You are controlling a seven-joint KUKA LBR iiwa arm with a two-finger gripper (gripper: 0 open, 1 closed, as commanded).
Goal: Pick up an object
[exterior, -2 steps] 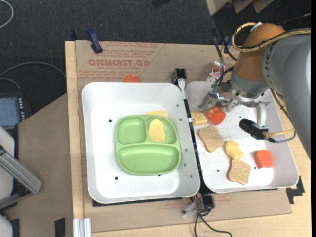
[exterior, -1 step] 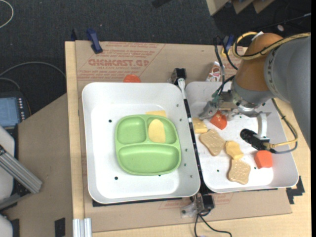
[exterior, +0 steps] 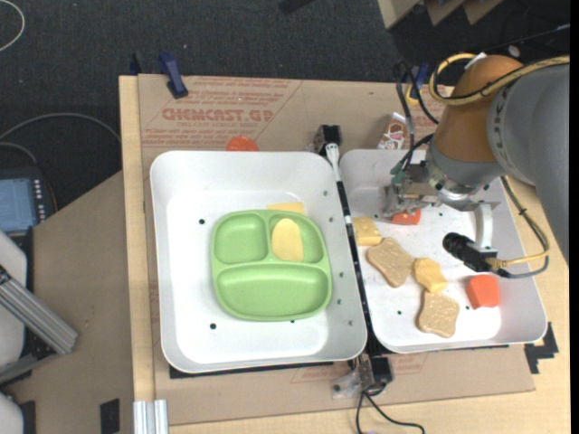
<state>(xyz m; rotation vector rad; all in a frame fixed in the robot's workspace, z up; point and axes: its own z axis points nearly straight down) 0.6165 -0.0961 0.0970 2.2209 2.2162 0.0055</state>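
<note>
My gripper [exterior: 402, 199] is low in the back part of the right bin [exterior: 517, 328], reaching in from the right. Just under and beside it lies a small red piece [exterior: 409, 216]; whether they touch I cannot tell. In front of it lie a pale yellow block [exterior: 366, 232], a toast slice [exterior: 391, 261], a yellow chunk [exterior: 431, 274], a second toast slice [exterior: 439, 315] and an orange block [exterior: 484, 291].
The left bin [exterior: 181, 333] holds a green divided plate [exterior: 270, 289] with a yellow piece [exterior: 287, 240] in its back right compartment. Another yellow piece [exterior: 286, 209] lies just behind the plate. A small carton [exterior: 392, 134] stands behind the right bin.
</note>
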